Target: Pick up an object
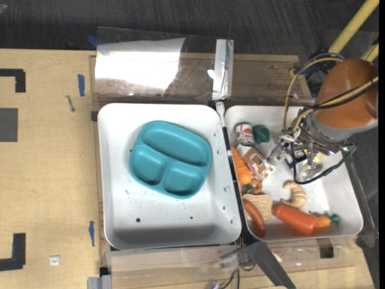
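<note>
My gripper hangs over the middle of the right bin, below the arm's orange band, with cables around it. Beneath and around it lie toy foods. An orange carrot rests near the front edge. A pale croissant sits just below the gripper. A small can and a dark teal piece lie at the back left. An orange and white packet and an orange piece lie along the left wall. A bun-like piece is at the front left. Nothing shows in the gripper's grasp.
The left bin holds a teal divided plate. A clear plastic sheet and a metal strip lie behind the bins. A yellow pole slants at the upper right. Wooden bench extends left.
</note>
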`<state>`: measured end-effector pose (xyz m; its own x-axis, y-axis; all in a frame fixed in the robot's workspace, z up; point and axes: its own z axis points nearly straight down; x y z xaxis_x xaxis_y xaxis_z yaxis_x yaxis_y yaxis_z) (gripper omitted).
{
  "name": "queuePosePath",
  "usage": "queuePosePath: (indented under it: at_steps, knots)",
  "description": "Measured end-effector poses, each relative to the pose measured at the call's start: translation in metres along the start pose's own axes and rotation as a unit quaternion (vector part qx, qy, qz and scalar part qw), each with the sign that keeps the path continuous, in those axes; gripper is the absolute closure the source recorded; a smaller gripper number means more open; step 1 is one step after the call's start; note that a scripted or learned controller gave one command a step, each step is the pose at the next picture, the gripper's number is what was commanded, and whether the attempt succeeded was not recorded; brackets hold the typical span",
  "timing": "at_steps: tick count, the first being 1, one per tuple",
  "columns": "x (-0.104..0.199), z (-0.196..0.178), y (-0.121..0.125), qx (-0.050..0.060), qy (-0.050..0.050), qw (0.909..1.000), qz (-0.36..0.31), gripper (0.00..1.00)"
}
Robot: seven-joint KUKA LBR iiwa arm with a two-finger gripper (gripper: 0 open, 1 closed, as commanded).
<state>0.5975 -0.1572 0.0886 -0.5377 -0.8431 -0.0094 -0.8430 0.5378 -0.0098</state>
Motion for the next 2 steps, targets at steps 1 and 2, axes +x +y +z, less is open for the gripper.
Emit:
queuePosePath:
  at_steps: [1,2]
  knots:
    - [-0.009,-0.001,0.056,-0.001,0.002,0.9960,0.090,0.00]
    - [0.062,-0.002,0.069,0.004,0.000,0.9992,-0.040,0.00]
